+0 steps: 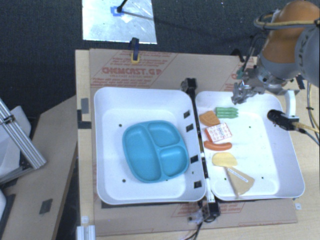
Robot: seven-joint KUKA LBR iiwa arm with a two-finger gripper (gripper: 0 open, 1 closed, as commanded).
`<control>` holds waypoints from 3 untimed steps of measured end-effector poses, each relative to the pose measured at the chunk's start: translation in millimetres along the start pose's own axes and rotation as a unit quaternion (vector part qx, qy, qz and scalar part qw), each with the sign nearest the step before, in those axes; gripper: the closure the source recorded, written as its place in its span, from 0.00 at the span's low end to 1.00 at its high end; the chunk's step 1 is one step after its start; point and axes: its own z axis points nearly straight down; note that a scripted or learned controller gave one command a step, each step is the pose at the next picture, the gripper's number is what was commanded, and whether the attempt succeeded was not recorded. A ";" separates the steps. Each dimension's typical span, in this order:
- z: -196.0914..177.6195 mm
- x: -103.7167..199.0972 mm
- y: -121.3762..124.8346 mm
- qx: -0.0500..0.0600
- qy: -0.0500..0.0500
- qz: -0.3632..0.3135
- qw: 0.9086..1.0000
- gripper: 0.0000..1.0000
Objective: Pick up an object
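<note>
Camera view: cardboard (131, 69) reads "CHEMCAST GP"; pincer (239, 95) above green piece (226, 112), opening unclear.

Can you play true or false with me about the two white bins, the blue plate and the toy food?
1. The blue divided plate lies in the left bin. True.
2. The toy food is piled on the blue plate. False: the pieces lie in the right bin, near the divider.
3. The green piece is the food closest to the tool. True.
4. The tool is hovering over the left bin. False: it is at the far edge of the right bin, near the green piece.
5. The red sausage-shaped piece lies between the checkered piece and the yellow piece. True.
</note>
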 end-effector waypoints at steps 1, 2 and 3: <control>-7.1 41.4 -15.9 0.000 0.000 0.000 1.000 1.00; 2.0 85.8 -41.4 0.001 0.000 0.000 1.000 1.00; -0.9 141.2 -70.2 0.000 0.000 -0.001 1.000 1.00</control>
